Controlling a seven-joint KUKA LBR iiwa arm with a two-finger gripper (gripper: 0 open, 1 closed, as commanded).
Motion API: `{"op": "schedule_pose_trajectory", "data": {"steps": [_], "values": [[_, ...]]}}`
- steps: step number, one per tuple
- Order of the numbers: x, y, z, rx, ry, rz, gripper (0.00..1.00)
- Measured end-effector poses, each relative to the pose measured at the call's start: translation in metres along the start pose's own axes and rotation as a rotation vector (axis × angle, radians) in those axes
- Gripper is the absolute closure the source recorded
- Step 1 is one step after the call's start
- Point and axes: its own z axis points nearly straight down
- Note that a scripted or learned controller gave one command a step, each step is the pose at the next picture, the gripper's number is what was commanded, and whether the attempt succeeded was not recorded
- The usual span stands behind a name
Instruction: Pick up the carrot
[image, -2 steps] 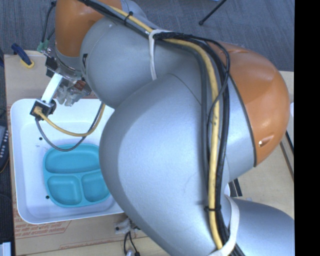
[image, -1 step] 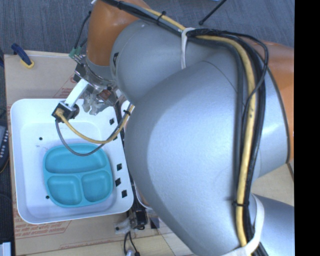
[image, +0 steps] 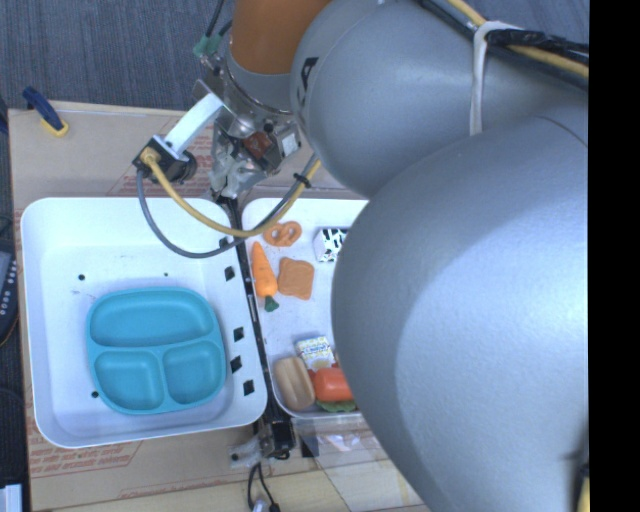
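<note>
Lying below the pincer (image: 237, 175), carrot (image: 263, 270) in right bin (image: 300, 345), grip state unclear

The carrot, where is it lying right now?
The carrot lies in the right bin, against its left wall, beside the toast slice and below the pretzel.

Premises present as a robotics test lab: a grey industrial arm (image: 470, 250) with exposed cabling (image: 180, 225) reaches over two shallow white bins (image: 50, 300) set on a cardboard-lined counter (image: 90, 455), stocked with toy food (image: 296, 278) and a blue compartment plate (image: 155, 350).
</note>
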Motion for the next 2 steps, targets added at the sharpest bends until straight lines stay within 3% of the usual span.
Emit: {"op": "schedule_pose_trajectory", "data": {"steps": [1, 2], "values": [[-0.015, -0.114, 0.164, 0.012, -0.021, -0.153, 1.00], [-0.065, -0.069, 0.217, 0.010, -0.014, -0.432, 1.00]]}}
